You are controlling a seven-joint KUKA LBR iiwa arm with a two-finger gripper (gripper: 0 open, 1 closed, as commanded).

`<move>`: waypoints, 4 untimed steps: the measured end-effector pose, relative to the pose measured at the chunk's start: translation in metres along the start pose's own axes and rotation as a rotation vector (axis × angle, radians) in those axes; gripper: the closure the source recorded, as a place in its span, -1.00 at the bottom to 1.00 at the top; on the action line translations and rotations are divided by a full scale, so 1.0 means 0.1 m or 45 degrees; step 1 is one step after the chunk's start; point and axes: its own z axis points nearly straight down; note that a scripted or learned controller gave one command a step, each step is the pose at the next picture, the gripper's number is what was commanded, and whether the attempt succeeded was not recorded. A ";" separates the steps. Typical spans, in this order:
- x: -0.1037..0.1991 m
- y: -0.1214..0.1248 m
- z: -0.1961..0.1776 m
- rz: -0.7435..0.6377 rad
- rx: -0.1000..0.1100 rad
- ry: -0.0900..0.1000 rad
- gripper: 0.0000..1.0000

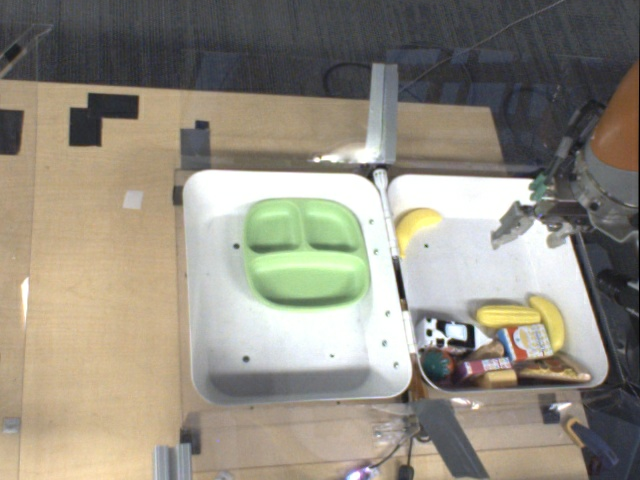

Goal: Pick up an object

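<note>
Objects point(510, 343) heaped at right bin's point(470, 278) near edge; tool point(528, 224) above, fingers spread, w/ nothing between.

Toys point(505, 343) heaped in right bin's point(480, 268) near corner.

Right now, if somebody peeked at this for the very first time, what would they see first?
Probably the big green divided plate, lying alone in the middle of the left bin. Next, the colourful heap in the right bin's near corner, with a yellow banana on top, and a yellow lemon-like thing alone by the divider. The end effector hangs over that bin's far right side.
</note>
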 end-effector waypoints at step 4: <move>0.24 0.99 1.21 -0.007 -0.005 -0.001 -1.00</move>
